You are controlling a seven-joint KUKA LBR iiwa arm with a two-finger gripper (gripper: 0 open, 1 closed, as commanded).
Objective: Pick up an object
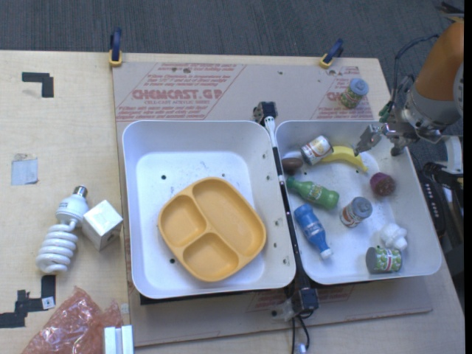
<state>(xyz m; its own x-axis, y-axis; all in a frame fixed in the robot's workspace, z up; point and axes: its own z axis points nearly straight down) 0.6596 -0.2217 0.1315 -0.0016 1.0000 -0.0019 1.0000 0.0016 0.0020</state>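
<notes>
Backdrop: grey carpet behind a pale worktop (66, 146), with a printed cardboard sheet (184, 91) under two white bins.
Target candidates: the right bin (431, 220) holds the pickable things; no single one is named by the task.
Nearest thing: a banana (346, 155) at about 12 o'clock in that bin, just beside a small can (317, 149) and a brown lump (292, 163).
Other things: green bottle (313, 192) and blue bottle (310, 230) toward 9 o'clock; grey can (357, 212) near the middle; dark red fruit (382, 184) at 3 o'clock; green cup (385, 259) and white lump (393, 235) at 5 o'clock.
Left bin: (147, 271) carries a yellow divided plate (212, 229).
Fingers: the fingers (375, 134) hang over the bin's 1 o'clock corner, just beside the banana's right end; they look spread a little and nothing sits between them, though the view is small.
Risk: things are crowded at 12 o'clock, so a descent could likely strike the banana's tip or the bin wall and push things aside.
Cause: the curved, smooth banana may roll out of a closing grip.
Outside: a light bulb (60, 231) and a white cube (102, 222) lie at 9 o'clock on the worktop.
</notes>
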